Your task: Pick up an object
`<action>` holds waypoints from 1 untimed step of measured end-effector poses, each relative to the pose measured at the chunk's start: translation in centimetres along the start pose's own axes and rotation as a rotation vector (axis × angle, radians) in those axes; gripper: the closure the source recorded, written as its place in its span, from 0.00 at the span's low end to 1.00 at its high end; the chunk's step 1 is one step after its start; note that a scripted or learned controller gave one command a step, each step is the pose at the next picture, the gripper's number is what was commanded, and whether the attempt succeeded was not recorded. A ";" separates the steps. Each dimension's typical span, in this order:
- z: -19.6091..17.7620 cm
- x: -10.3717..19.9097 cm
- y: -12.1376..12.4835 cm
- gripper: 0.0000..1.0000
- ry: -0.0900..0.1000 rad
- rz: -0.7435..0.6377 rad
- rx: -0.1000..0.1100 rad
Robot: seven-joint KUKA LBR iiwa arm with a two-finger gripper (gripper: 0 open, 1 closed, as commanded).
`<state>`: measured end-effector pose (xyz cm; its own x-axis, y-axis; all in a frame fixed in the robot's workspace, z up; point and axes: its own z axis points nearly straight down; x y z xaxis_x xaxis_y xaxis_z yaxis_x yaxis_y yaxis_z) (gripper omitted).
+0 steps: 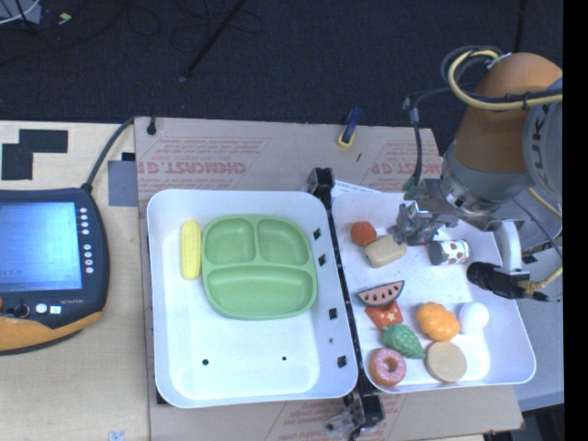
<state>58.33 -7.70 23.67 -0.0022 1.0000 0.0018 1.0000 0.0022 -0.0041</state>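
You're at approach step: gripper (415,226) low over right bin (514,361), just beside tan block (385,252) and red ball (363,232). Can't tell gripper state. Nothing seen held. Next move calls for centring over block, descending, closing. Toys crowd bin; watch neighbouring can (452,250).

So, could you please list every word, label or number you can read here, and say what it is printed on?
"CHICK2T. C.P" is my best reading of the red print on the cardboard sheet, upside down and blurred.
A second red print on the same sheet, at the right: too blurred to read.
Tablet controller screen and buttons: too small to read.
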 end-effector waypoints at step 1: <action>1.6 4.8 -1.9 1.00 0.000 0.000 0.002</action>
<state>56.38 -2.88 22.06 -0.0019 1.0000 0.0014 1.0000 0.0019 -0.0063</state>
